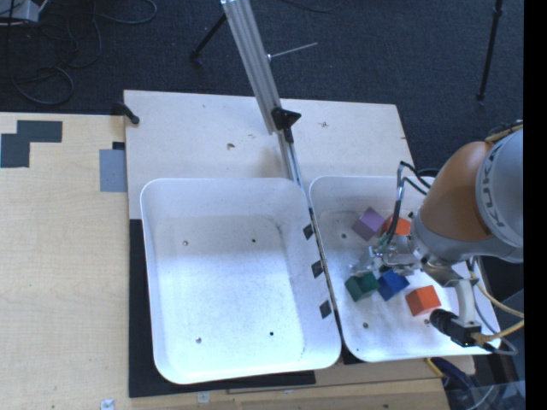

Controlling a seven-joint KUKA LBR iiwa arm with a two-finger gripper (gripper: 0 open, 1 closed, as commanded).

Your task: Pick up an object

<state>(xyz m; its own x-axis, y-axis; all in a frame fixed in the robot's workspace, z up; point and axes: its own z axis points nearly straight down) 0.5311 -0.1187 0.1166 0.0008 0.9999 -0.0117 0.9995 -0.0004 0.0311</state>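
The right bin (pixel 376 348) holds several small blocks: a purple one (pixel 370 222), a dark green one (pixel 361 286), a blue one (pixel 392 284) and an orange one (pixel 422 300). Another orange piece (pixel 397 225) peeks out beside the arm. My gripper (pixel 382 259) reaches down into this bin from the right, its tip just above the green and blue blocks and below the purple one. The wrist hides the fingers, and nothing shows between them.
The left bin (pixel 162 229) sits beside the right one, split by a ridge with black clips (pixel 317 268). A slanted metal rail (pixel 256 67) rises from behind the bins. Cables (pixel 479 331) hang near the right bin's front corner.
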